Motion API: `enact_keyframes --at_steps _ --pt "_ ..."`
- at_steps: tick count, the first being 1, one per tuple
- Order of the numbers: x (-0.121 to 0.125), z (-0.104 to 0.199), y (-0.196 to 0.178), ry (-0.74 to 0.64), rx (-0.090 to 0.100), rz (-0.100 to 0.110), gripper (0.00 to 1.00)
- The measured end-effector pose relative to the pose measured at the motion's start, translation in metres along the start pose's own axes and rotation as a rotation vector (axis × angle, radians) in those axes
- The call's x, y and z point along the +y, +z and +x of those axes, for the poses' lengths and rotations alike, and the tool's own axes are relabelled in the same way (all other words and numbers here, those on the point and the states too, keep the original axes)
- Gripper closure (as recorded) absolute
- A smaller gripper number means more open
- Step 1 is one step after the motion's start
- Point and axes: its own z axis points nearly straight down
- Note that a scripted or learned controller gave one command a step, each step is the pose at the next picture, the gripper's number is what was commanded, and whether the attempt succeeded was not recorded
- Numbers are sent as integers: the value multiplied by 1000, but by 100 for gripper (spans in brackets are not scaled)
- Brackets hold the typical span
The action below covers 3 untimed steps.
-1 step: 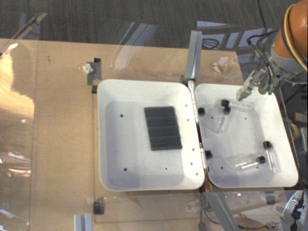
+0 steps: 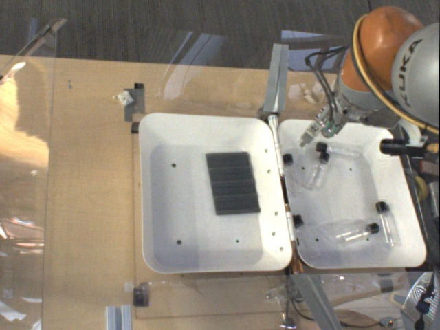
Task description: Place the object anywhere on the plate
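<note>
So the claw [image 2: 323,130] hung over the far left corner of the right bin [image 2: 405,256], and honestly I couldn't tell how wide it was open or whether it had anything in it. Right below it a clear vial [image 2: 316,170] with a black cap lay on the bin floor. Two more capped vials [image 2: 354,234] sat well off toward the near right corner. The dark ribbed plate [image 2: 233,183] was way over to its left in the left bin [image 2: 158,184], on the wooden surface [image 2: 82,184].

Dark plate [image 2: 234,183] in left bin [image 2: 158,184], vials [image 2: 354,234] in right bin [image 2: 405,253]
</note>
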Motion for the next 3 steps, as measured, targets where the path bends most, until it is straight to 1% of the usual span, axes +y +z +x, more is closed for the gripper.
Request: enact_keyframes --at_steps 1,2,3 --pt "42 41 -1 -408 -1 -2 100" --pt "58 129 -43 -259 -1 -3 100" --pt "96 202 -3 -335 2 -2 100"
